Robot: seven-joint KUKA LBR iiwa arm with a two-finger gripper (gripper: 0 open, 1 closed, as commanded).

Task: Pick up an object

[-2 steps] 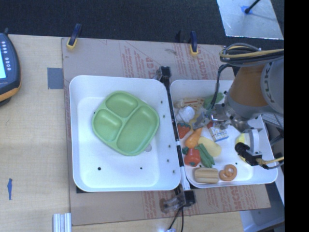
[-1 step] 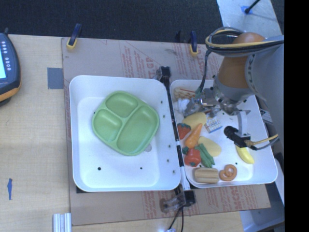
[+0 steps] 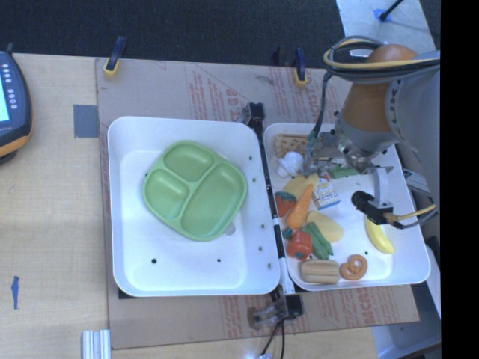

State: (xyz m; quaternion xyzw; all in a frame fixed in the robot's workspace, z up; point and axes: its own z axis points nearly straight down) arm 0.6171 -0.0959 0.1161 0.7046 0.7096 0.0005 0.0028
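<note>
Nearest the camera, the bench point(image 3: 52, 230) edge, then the front rims of 2 white bins side by side. In the right bin point(image 3: 419, 268), front row: a hot dog bun point(image 3: 319, 271) w/ a pretzel point(image 3: 354, 267) just beside it, a banana point(image 3: 379, 235) near the right wall. Mid bin: tomato point(image 3: 300, 244), green veg point(image 3: 321, 239), a carrot point(image 3: 300, 206) lying at a slant, a small carton point(image 3: 325, 194), all in a loose pile, several touching. The left bin point(image 3: 127, 260) holds a green divided plate point(image 3: 196, 189), flat, w/ 3 compartments. Farther back, the gripper point(image 3: 327, 155) hangs over the rear of the right bin, above the pile; can't tell if it's apart or together, nothing seen clamped in it. Behind it the arm w/ orange band point(image 3: 367, 103).
</note>
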